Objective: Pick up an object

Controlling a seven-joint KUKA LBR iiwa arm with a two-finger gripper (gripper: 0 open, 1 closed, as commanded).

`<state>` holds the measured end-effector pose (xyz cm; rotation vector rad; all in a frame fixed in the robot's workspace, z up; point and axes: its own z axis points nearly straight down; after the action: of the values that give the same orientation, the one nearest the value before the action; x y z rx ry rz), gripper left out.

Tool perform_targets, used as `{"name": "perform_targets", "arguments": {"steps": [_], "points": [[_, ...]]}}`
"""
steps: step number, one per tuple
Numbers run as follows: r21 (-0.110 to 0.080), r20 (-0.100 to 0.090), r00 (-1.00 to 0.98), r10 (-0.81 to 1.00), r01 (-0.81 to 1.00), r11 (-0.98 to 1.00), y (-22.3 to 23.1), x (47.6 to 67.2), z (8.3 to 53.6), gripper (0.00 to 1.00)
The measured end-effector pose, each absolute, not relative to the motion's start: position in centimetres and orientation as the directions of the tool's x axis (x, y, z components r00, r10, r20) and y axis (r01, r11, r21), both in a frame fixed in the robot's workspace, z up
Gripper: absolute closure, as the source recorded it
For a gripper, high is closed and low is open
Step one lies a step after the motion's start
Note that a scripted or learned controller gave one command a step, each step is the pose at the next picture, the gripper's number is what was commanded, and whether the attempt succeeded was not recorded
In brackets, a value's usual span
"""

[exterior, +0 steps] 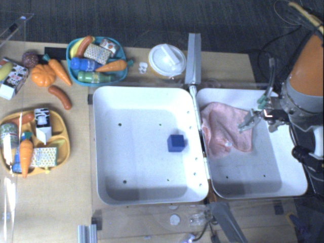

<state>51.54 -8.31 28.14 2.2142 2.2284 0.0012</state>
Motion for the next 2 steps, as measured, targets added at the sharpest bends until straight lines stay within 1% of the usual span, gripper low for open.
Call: {"name": "perform_targets", "arguments": {"steps": [1, 2], "points": [[-0.001, 0.001, -0.041, 0.999, 0.999, 0.041, -9.8, 55.3, 13.4, 0.0], [0.014, -0.004, -0.15, 0.989, 0.989, 0.15, -14.7, 56.7, 9.1, 0.0]]}}
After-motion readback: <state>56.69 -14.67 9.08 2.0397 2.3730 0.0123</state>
